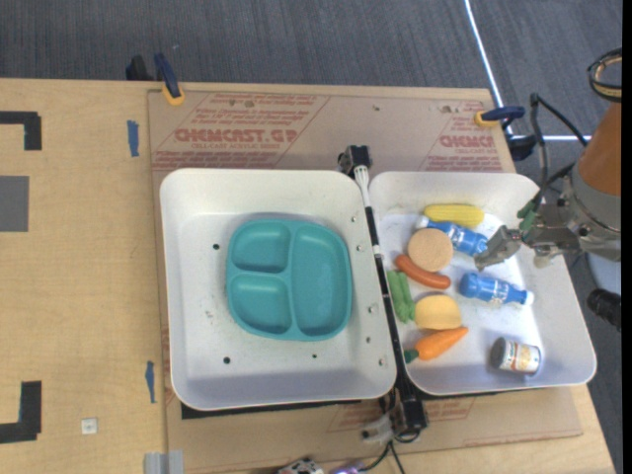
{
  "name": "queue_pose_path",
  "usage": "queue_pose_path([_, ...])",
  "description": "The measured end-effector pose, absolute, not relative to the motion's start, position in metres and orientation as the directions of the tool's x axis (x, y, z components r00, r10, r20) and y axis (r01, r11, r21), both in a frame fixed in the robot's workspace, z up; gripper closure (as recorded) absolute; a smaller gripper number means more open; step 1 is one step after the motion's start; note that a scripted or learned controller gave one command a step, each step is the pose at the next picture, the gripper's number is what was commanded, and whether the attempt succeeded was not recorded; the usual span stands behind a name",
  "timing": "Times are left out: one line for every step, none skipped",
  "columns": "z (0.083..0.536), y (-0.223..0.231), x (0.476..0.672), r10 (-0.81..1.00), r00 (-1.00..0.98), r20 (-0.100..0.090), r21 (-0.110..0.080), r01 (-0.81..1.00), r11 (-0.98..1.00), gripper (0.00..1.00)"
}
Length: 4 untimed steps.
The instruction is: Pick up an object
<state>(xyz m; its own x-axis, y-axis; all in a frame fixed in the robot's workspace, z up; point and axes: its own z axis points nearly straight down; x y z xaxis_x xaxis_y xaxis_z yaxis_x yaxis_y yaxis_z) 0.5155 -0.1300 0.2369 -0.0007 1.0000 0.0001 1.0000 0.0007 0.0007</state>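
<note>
The bench [79, 294] carries a sheet of printed board [326, 131], and on it sit two white bins. The left bin [188, 294] holds a teal divided plate [289, 277] at its middle. The right bin [573, 334] touches the left bin along a black centre seam.

Taking the right bin as landmark: the arm [602, 181] reaches over its right rim, and the gripper [513, 245] hangs over its upper middle, fingers spread, with nothing between them.

Within that bin, a round bun [431, 249] lies left of centre, with a yellow corn cob [454, 213] above it near the far wall. One blue bottle [464, 237] lies just right of the bun, another [494, 289] at the bin's centre. A sausage [423, 272] lies below the bun, a lemon [437, 311] beneath that, a carrot [439, 344] near the front. A green pea pod [401, 296] hugs the left wall. A small can [516, 355] lies in the front right corner.
</note>
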Motion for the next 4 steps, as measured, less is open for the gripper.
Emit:
queue_pose_path([0.132,-0.110,0.557,1.000,0.006,0.001,-0.002,1.000,-0.006,0.00])
queue_pose_path([0.084,-0.099,0.659,0.999,-0.041,0.005,-0.044,0.998,0.041,0.00])
queue_pose_path([0.085,-0.106,0.601,0.997,-0.079,-0.001,0.002,0.997,0.079,0.00])
queue_pose_path([0.086,-0.099,0.551,0.998,-0.064,0.000,0.001,0.998,0.064,0.00])
